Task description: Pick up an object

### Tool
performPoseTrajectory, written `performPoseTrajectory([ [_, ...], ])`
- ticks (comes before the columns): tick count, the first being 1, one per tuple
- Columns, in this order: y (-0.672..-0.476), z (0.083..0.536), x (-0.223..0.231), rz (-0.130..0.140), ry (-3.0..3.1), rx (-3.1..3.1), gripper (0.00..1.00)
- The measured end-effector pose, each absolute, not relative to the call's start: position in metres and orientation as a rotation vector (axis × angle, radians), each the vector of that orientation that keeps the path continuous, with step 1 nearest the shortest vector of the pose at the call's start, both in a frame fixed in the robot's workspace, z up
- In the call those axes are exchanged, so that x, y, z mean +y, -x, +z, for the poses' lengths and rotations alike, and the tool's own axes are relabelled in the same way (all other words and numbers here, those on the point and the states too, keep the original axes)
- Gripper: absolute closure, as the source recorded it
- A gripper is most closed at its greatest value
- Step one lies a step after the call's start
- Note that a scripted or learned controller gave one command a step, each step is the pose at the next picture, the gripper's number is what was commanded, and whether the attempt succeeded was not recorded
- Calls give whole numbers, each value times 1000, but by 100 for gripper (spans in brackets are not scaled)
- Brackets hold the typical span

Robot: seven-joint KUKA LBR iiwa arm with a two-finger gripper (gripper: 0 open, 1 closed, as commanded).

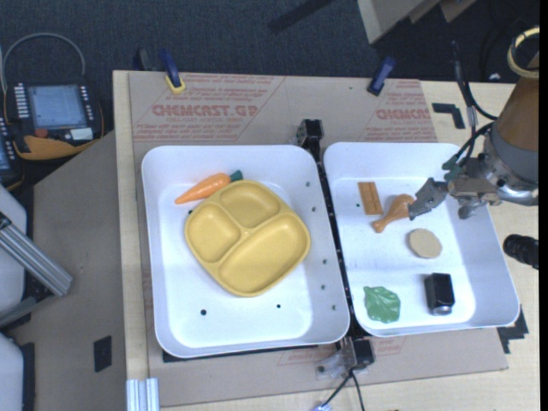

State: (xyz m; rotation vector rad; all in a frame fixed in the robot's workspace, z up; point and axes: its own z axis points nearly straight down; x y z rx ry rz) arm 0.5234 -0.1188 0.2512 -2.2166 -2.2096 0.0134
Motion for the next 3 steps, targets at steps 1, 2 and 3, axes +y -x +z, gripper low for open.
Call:
performPoseTrajectory([
  [1, -526, 258, -118, 0, 2221, -2221, 0],
  [2, -530, 214, -124, 3, 2219, -2218, 0],
  [3, -529, 171, -123, 5, 2218, -2217, 0],
])
